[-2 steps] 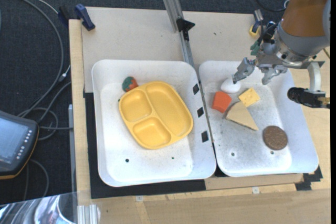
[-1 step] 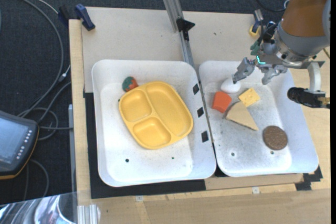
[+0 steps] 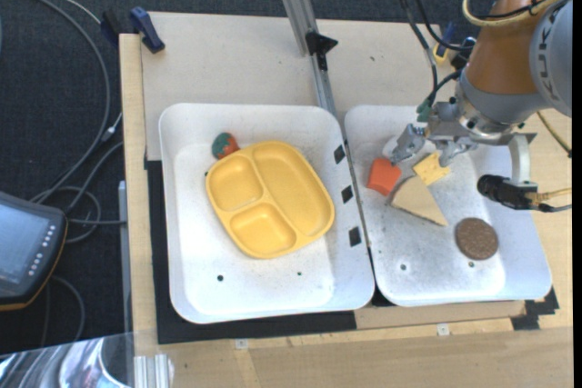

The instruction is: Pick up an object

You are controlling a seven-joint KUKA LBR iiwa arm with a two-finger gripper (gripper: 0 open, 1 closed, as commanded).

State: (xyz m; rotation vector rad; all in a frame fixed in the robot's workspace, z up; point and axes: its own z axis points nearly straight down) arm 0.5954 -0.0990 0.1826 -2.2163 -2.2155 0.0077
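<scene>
Nearest in the right bin [image 3: 509, 282] lies 1 brown round disc [image 3: 476, 238], then 1 tan wedge [image 3: 420, 202], 1 orange block [image 3: 384, 176], 1 yellow cheese piece [image 3: 431, 169]. Left bin [image 3: 182, 286] has 1 yellow divided plate [image 3: 268, 197] w/ 1 small red-green toy [image 3: 224, 144] behind it. Gripper [image 3: 420, 144] hovers over the cheese; open or closed, cannot tell
</scene>
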